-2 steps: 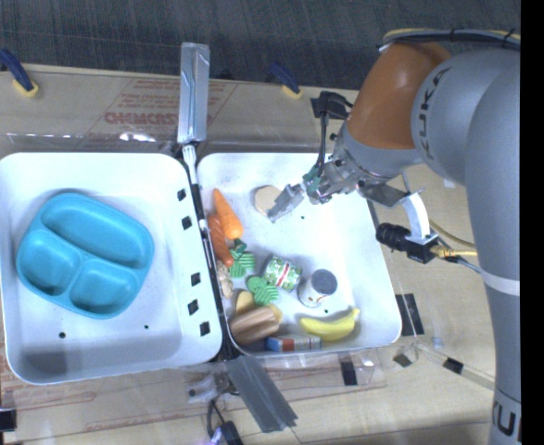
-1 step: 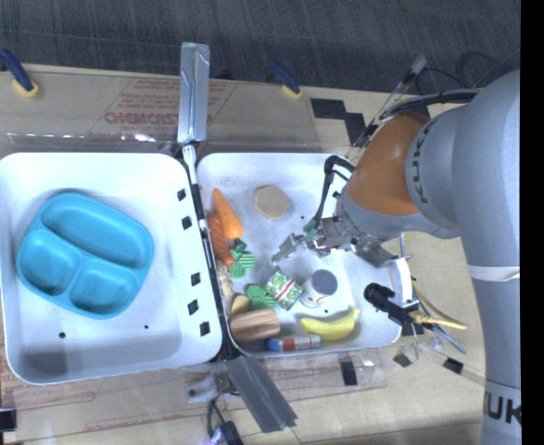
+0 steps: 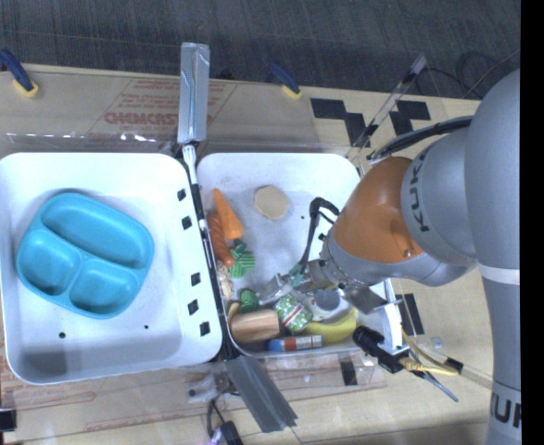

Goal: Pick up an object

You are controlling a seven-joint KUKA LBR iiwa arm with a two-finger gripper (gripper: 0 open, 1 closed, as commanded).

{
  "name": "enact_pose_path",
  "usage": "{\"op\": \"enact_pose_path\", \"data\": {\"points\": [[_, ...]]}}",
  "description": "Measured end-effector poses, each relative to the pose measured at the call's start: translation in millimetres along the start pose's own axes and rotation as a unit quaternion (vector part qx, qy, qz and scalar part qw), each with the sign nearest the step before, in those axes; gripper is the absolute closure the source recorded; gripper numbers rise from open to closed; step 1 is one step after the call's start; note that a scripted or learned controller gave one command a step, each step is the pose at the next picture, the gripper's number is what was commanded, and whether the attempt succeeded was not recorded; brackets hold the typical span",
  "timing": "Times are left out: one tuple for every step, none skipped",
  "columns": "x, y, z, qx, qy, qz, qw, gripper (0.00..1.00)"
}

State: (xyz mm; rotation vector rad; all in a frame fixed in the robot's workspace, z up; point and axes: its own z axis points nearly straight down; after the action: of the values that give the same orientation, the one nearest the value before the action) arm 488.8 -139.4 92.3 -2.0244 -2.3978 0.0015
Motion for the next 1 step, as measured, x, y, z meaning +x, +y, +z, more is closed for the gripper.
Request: {"op": "enact_pose_path", "data": {"points": [[-30.0, -4.0, -0.2, -0.003, -0.002, -0.040, 0.9992, 0.00]]}}
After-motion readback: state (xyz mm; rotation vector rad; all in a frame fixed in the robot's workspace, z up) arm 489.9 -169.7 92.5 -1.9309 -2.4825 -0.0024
